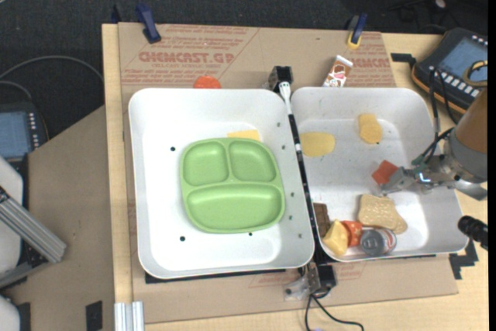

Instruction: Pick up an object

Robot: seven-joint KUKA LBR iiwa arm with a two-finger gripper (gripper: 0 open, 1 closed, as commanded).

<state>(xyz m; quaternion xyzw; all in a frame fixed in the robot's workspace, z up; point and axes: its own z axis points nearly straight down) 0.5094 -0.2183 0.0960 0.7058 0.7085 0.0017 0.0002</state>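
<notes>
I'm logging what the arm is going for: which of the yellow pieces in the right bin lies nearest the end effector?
The small yellow oval at the bin's far side. It lies closer to the end effector than the flat yellow disc or the yellow wedge.

1. The arm (470, 142) enters at three o'clock as a rounded grey body with a tan-orange band across its upper part.
2. Below the band, the wrist narrows into pale grey metal.
3. A dark cable loops along the arm's nine o'clock side.
4. The gripper (399, 181) is slim, grey and metallic, with a small bluish glint near its base.
5. A black rounded part sits at the arm's six o'clock.
</notes>
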